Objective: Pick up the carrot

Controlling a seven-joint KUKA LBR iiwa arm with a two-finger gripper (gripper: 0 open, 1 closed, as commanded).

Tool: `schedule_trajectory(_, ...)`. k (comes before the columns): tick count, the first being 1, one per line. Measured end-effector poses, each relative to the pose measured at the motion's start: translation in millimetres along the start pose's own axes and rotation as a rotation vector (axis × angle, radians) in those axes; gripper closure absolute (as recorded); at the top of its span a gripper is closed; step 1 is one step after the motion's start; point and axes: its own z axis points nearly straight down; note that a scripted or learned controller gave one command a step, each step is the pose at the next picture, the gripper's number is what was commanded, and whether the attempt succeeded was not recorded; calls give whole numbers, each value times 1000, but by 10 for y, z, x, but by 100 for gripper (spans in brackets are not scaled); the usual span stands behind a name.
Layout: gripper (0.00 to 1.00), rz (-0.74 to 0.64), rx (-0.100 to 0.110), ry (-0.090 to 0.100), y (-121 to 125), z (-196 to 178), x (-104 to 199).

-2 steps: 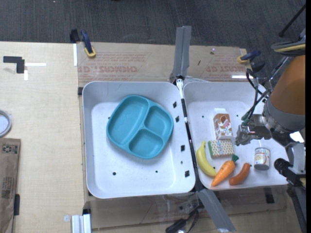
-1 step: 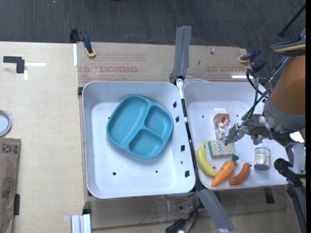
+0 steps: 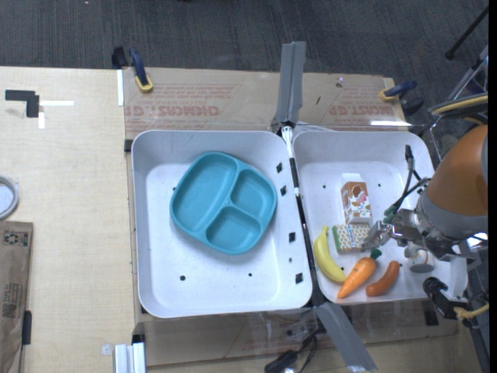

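The carrot (image 3: pixel 356 277) is orange with a green top and lies slanted near the front edge of the right bin (image 3: pixel 311 208). It rests between a yellow banana (image 3: pixel 327 256) on its left and a red-orange sausage-shaped piece (image 3: pixel 383 279) on its right. My gripper (image 3: pixel 382 238) hangs low just above and to the right of the carrot's green top, close to it. Nothing shows held in it. The grey arm with its orange band (image 3: pixel 464 179) comes in from the right over the bin's edge.
A green-and-white packet (image 3: pixel 351 237) lies just behind the carrot, and a small printed carton (image 3: pixel 355 201) lies behind that. The left bin (image 3: pixel 147 231) holds a teal divided plate (image 3: pixel 224 202). A grey divider bar (image 3: pixel 291 84) runs between the bins.
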Motion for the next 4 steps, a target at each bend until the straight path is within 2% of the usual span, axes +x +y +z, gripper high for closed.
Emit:
schedule_trajectory(1,0,-274,-1,1,-69,230,381)
schedule_trajectory(2,100,-271,2,0,-69,154,371)
schedule_trajectory(3,100,-28,-3,-2,-200,-773,1101)
schedule_trajectory(4,100,-30,1,-5,-193,-845,1096)
